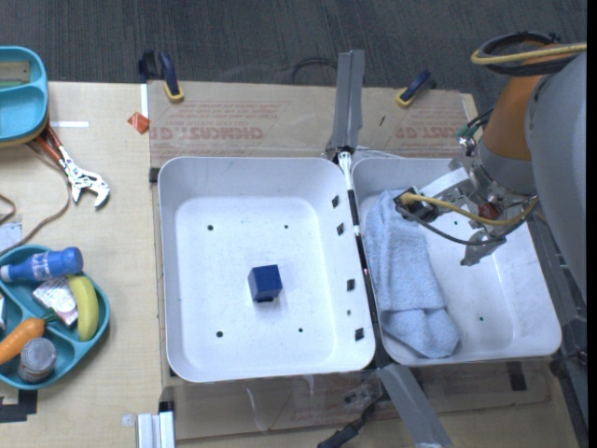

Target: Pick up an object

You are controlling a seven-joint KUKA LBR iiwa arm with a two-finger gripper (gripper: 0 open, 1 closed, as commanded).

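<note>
A small dark blue cube (266, 283) lies near the middle of the left bin (187, 194). A crumpled pale blue towel (406, 273) is spread along the left side of the right bin (522, 329), from its back down to its front. My gripper (478, 241) hangs over the right bin, just right of the towel's upper part, with the grey arm and its orange band (508, 124) above it. Nothing shows between its tips.
Left of the bins, a blue tray (98, 329) holds a banana, a bottle, a carrot and a can. A wrench (79, 180) and a teal container (23, 91) lie at the far left. Clamps sit along the cardboard's back edge.
</note>
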